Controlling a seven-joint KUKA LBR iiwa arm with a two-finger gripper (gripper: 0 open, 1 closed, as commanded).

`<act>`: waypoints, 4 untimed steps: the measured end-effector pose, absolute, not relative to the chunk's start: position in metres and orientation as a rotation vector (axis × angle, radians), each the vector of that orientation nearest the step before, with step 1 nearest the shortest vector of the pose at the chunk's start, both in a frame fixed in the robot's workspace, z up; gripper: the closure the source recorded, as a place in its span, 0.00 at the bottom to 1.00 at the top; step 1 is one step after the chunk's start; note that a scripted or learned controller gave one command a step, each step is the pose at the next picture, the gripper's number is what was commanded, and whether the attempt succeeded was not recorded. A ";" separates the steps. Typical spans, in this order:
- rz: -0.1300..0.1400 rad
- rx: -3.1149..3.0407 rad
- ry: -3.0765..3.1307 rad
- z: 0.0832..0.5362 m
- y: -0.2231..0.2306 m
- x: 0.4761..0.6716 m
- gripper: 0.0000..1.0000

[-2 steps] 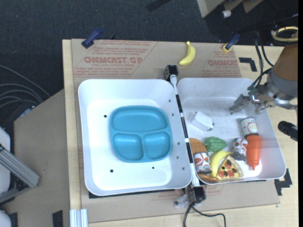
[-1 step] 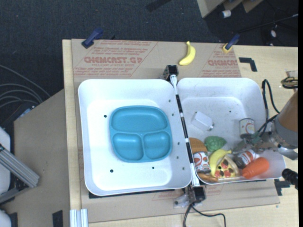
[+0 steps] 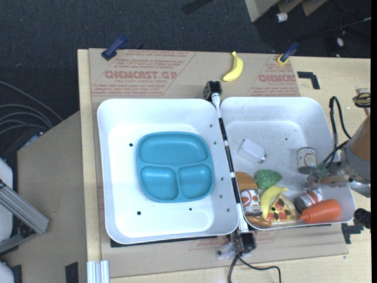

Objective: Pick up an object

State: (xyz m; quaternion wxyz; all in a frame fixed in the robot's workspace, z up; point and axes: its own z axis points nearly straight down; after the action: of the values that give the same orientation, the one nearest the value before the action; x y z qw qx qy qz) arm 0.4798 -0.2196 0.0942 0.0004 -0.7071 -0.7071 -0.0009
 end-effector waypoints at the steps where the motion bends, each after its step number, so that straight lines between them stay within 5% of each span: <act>1: -0.001 -2.220 -2.223 0.196 -0.184 0.480 1.00; 2: 0.000 -2.220 -2.223 0.237 -0.134 0.493 1.00; 4: -0.002 -2.221 -2.224 0.265 -0.115 0.500 1.00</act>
State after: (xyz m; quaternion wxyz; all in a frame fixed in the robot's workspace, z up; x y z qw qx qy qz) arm 0.4996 -0.1150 0.2655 -0.0007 -0.7066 -0.7076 -0.0005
